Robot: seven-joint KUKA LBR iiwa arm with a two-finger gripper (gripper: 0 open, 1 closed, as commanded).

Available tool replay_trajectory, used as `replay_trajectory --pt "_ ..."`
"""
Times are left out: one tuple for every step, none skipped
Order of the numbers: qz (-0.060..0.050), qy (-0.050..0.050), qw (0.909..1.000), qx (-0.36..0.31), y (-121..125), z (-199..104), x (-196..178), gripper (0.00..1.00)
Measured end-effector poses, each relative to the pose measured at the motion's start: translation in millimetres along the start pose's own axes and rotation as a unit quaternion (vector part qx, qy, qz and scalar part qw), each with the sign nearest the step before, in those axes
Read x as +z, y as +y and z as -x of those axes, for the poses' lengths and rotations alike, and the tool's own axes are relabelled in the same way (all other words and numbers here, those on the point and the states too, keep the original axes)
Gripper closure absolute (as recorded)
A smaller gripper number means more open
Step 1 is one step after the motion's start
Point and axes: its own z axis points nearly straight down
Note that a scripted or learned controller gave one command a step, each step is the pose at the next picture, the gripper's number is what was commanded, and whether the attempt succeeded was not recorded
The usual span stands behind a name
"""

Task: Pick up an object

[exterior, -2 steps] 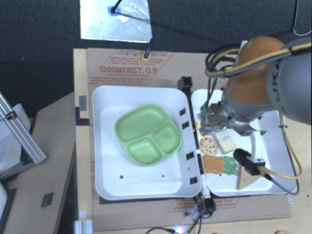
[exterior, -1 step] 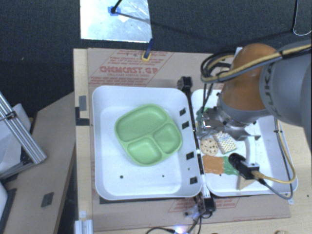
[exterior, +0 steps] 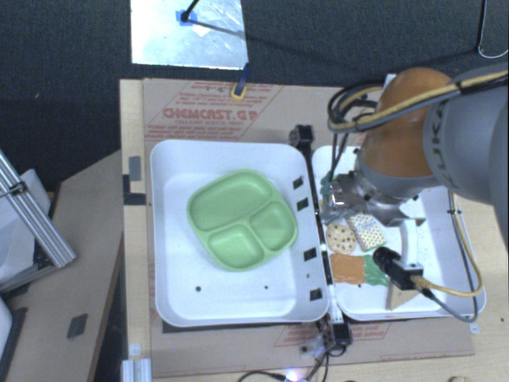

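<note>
Nearest in the right bin [exterior: 445, 305]: an orange square piece [exterior: 347, 268] beside a green item [exterior: 374, 273], then a round cracker [exterior: 340, 237] and patterned piece [exterior: 367, 231]. Above them hangs the pincer [exterior: 338, 200], grip impossible to tell. Beyond, the left bin [exterior: 171, 293] holds a green divided plate [exterior: 242, 219].

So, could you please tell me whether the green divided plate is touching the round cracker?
Apart. The camera view shows the green divided plate in the left bin, while the round cracker lies in the right bin, beyond the walls between them.
</note>
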Motion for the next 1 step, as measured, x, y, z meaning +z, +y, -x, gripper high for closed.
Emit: replay_trajectory --pt "0.001 0.000 1.0000 0.001 -2.5 5.6 -19.0 1.00"
